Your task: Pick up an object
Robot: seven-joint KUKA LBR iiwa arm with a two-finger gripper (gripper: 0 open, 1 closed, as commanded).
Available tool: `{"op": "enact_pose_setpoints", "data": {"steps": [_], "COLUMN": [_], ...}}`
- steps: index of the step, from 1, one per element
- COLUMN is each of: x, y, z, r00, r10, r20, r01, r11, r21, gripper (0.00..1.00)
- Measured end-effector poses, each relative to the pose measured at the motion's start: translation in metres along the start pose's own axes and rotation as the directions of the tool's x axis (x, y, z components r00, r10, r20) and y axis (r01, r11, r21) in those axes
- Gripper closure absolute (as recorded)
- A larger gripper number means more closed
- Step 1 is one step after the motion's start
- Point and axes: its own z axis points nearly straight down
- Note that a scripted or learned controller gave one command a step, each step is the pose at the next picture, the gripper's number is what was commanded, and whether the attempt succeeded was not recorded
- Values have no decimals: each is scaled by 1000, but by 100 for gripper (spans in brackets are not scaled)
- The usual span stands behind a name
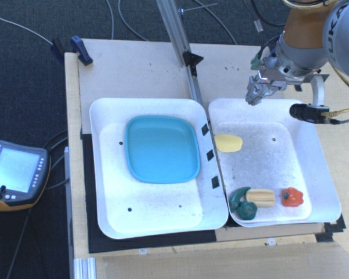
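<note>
While the metal two-finger claw [255, 95] hangs over the right white bin's [314, 150] far rim, whether clenched I cannot tell. Nearest lies the pale yellow rounded piece [228, 143], against that bin's left wall, its long axis running across the bin.

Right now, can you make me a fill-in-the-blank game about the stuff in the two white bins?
1. The plate in the left bin is colored ____.
2. The tomato is in the ____ bin.
3. The tool hangs over the right bin's ____ edge.
4. The yellow piece lies beside that bin's ____ wall.

Missing words: blue; right; far; left
</note>
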Motion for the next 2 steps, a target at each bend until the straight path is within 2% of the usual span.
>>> {"op": "enact_pose_setpoints", "data": {"steps": [2], "x": [113], "y": [-28], "z": [14], "r00": [1000], "r10": [0], "r20": [0], "r01": [0], "r11": [1000], "r21": [0], "gripper": [100]}}
